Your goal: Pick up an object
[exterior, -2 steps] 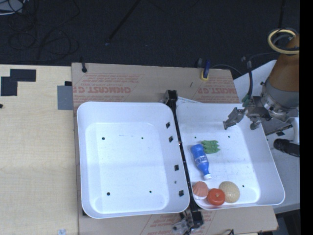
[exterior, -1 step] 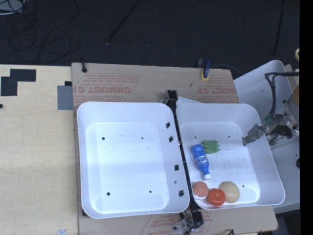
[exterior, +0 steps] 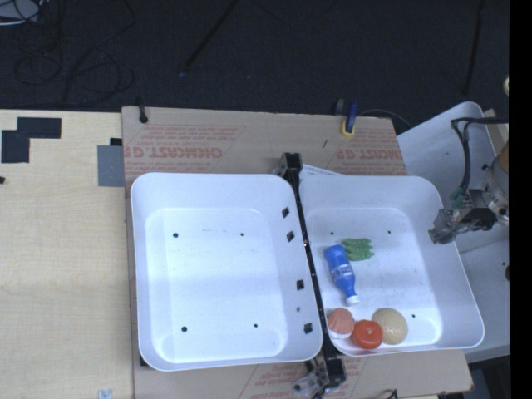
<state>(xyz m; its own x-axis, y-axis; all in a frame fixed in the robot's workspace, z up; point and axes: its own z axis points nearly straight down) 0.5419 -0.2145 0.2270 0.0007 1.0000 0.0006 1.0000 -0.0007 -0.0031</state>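
While left of end effector [exterior: 453,223], bottle [exterior: 340,273] lies apart.

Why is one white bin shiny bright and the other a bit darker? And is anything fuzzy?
In the camera view, the left bin glares bright on its floor, while the right bin looks greyer; the blue bottle shows clearly, the tool at the right edge looks small and blurry, and the top background is dark.

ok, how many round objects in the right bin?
3, clustered at the near edge of the right white bin: a pale pink round object, a red tomato-like ball and a tan ball. Nothing looks hidden.
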